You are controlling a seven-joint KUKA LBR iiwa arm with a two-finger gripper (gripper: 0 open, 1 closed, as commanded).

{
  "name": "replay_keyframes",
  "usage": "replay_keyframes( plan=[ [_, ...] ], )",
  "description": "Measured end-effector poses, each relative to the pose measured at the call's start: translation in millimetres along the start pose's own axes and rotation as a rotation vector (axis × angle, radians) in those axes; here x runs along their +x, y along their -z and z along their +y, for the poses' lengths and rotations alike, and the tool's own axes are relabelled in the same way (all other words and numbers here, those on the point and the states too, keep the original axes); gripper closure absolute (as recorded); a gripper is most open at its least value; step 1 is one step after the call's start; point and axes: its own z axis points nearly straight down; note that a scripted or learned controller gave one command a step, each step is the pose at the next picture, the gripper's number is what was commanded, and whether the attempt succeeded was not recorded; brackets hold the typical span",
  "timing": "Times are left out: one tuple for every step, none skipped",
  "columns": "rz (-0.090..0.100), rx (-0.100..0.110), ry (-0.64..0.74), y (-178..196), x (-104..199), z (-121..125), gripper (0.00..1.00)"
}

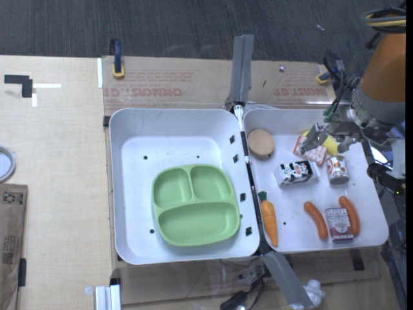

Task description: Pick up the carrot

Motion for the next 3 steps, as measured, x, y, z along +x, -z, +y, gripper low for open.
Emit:
replay_keyframes(
  plan=[
    [0.0, 0.0, 0.166, -22, 81, -76, 0.0],
    [-0.001, 0.003, -0.209, -50, 110, -71, 0.0],
    [0.0, 0.0, -0.296, -49, 30, -74, 0.0]
  ],
)
